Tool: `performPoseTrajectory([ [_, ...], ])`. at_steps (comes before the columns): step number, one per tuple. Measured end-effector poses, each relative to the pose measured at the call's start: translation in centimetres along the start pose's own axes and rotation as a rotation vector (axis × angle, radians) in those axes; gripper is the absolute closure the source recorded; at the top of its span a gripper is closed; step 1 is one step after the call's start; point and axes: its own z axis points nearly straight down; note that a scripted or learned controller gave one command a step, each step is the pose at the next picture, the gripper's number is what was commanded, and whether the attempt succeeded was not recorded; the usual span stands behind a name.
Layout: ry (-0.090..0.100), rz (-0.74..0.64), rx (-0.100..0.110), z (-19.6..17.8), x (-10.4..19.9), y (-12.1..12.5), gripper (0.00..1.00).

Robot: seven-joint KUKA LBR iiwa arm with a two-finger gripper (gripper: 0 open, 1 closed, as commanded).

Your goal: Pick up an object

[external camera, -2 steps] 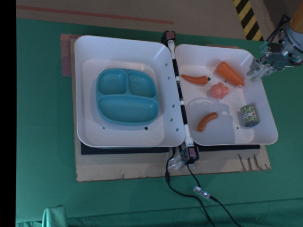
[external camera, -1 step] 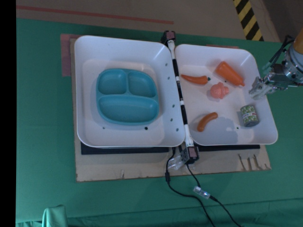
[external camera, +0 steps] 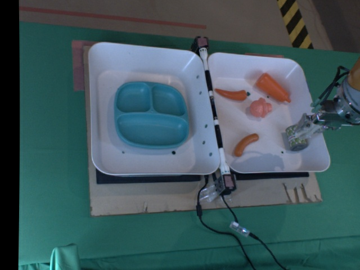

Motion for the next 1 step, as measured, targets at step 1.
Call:
performPoseTrajectory([
  [1,0.001,-0.002,-0.002,-4.24,7.54,4.19,1.00],
])
